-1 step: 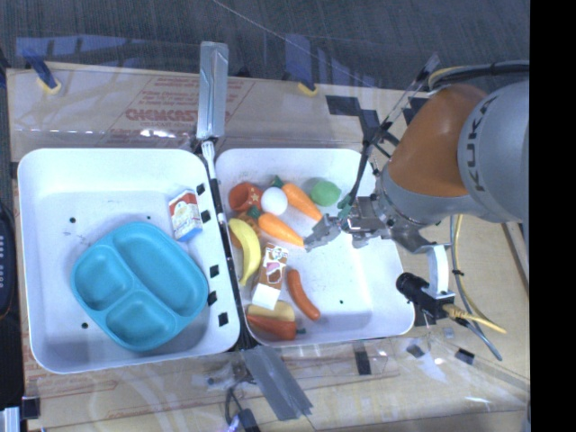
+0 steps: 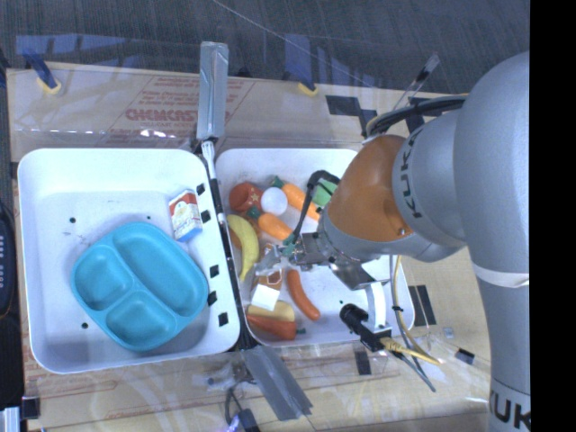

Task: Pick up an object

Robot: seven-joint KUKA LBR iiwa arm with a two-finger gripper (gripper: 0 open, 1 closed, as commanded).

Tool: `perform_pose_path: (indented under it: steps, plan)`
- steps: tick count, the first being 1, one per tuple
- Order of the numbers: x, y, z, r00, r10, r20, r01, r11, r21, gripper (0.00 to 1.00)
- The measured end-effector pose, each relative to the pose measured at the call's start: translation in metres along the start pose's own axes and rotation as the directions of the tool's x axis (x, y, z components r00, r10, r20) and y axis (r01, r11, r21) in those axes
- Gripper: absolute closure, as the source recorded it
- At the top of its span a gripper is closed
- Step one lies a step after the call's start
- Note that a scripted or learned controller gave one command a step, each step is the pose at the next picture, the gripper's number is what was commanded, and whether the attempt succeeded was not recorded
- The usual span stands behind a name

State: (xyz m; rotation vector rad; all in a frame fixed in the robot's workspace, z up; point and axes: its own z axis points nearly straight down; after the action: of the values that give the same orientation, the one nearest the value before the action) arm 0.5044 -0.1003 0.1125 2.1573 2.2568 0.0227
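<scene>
The grey arm with its orange band reaches in over the right bin, covering that bin's right half. Its gripper hangs low over the middle of the bin, just above the heap of toy food, and I cannot tell how the jaws stand or whether anything sits between them.

The left bin carries a blue divided plate toward its front edge, tilted slightly. Just beside the plate, near the bin's right wall, stands a small red and white carton.

In the right bin, a banana lies along the left wall. A red tomato sits toward the back left corner, with a white ball touching it and a carrot just beyond. A sausage lies toward the front edge, beside a red and yellow piece near the front left corner.
</scene>
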Motion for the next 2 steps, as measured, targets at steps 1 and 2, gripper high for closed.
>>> perform_pose_path:
  steps: [1,2]
  plan:
    - [-0.0028,-0.0114,0.0034,0.999,-0.046,0.001,0.046,0.999,-0.026,0.0]
    - [-0.0093,-0.0122,0.0036,0.989,-0.146,0.001,0.146,0.989,-0.024,0.0]
